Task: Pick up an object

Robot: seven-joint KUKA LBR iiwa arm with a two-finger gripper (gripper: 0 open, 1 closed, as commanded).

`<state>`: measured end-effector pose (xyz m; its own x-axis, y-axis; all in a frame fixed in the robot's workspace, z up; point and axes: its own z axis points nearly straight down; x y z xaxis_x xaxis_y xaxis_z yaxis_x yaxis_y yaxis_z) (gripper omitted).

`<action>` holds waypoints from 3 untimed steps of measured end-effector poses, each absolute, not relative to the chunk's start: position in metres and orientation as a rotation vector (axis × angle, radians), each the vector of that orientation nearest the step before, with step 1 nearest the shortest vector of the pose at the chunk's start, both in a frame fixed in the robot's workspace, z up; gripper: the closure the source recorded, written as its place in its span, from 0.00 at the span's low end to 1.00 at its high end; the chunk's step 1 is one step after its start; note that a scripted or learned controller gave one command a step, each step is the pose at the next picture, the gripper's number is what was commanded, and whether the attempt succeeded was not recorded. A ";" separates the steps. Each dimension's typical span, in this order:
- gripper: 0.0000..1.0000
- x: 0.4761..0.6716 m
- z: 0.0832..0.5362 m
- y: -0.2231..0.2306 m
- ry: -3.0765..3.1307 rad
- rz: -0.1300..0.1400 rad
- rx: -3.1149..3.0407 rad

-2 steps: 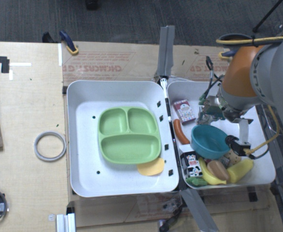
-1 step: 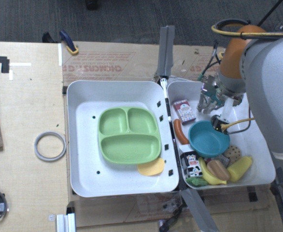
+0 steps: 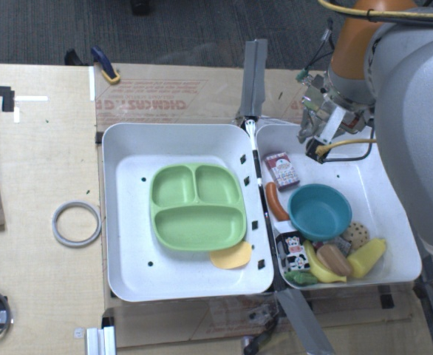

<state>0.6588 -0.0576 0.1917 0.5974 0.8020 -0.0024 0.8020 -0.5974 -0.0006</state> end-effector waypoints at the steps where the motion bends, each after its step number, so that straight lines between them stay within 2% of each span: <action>1: 0.00 0.658 0.191 -0.058 1.409 -0.006 2.808; 2: 0.00 0.618 0.096 -0.100 1.831 0.007 2.546; 3: 0.00 0.600 0.097 -0.101 1.866 0.011 2.519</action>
